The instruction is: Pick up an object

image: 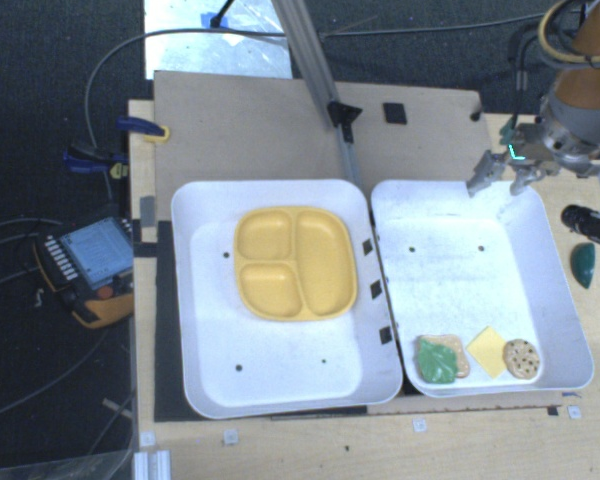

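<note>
Two white bins [280,393], one yellow divided plate [295,264], one green-topped toast slice [440,358], one yellow cheese slice [487,351], one round cookie [521,358], one gripper [505,178].

A single camera hangs above the bench, looking down at a slant on both white bins [380,268]. It stands far enough back to take in dark floor left of the bins. The arm [580,88] enters right of them.

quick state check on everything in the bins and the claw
claw: open, nothing between its fingers, over the right bin's far edge
yellow tray: flat in the left bin, compartments bare
green-topped toast: lying in the right bin
cheese slice: lying flat
cookie: lying flat
</note>
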Robot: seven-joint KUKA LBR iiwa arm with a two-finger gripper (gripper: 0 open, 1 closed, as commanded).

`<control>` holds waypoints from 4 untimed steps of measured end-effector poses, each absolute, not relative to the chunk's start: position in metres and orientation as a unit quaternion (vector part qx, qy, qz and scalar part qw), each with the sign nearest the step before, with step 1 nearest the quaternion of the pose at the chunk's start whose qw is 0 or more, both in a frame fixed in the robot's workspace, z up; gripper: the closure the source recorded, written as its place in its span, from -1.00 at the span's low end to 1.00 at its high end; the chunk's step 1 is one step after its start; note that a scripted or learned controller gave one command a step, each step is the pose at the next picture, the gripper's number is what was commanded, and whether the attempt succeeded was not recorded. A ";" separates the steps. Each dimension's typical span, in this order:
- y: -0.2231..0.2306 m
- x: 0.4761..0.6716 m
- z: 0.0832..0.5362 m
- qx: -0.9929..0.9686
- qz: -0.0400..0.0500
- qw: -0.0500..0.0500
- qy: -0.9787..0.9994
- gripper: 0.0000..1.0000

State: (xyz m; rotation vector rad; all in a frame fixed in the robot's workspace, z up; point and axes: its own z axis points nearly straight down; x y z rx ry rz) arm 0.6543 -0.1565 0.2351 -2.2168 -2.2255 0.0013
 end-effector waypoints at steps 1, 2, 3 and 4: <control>-0.156 0.655 0.237 -0.706 -0.001 -0.001 -0.709 -1.00; -0.150 0.654 0.194 -0.705 0.000 0.000 -0.709 -1.00; -0.156 0.657 0.151 -0.706 0.000 -0.001 -0.708 -1.00; -0.155 0.657 0.088 -0.706 0.001 0.000 -0.708 -1.00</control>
